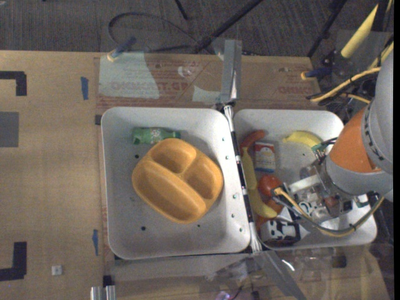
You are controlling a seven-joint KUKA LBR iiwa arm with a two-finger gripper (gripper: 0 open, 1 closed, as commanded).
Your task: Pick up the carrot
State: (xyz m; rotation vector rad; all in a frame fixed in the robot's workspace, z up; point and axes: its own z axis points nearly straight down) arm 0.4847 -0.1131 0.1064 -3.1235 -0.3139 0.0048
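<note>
The carrot (252, 138) is a short orange-red piece lying at the far left corner of the right bin (325, 119), by the dividing wall. My gripper (299, 199) hangs low over the middle of that bin, under the orange wrist band and wrapped in cables. It is to the right of and nearer than the carrot, roughly a hand's width from it. Nothing can be made out in its grasp.
The right bin also holds a small red-and-white can (265, 155), a banana (302, 139), a long yellow item (249, 174), a red round item (270, 185) and a black-and-white object (279, 229). The left bin (119, 167) holds a yellow divided plate (177, 179) and a green packet (155, 135).
</note>
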